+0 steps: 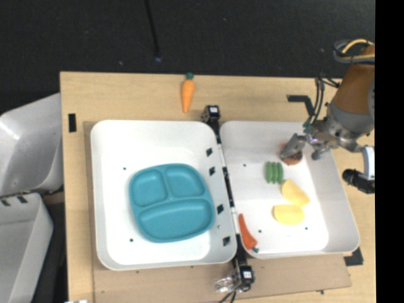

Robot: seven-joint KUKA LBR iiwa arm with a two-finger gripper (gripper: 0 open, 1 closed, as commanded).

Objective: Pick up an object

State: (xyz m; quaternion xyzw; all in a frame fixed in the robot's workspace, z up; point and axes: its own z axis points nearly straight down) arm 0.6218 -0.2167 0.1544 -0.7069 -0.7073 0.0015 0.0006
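One small brown object (291,160) sits right under the hand (294,149), touching its tips. Whether the hand pinches it I cannot tell.

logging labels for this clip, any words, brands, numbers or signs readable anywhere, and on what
None: no readable text in the camera view.
Blue divided plate: plain, no print.
Two white bins: only small black marks, not letters.
Carrot, green piece, yellow pieces: unmarked.
Arm and gripper: any label is too small and blurred to read.
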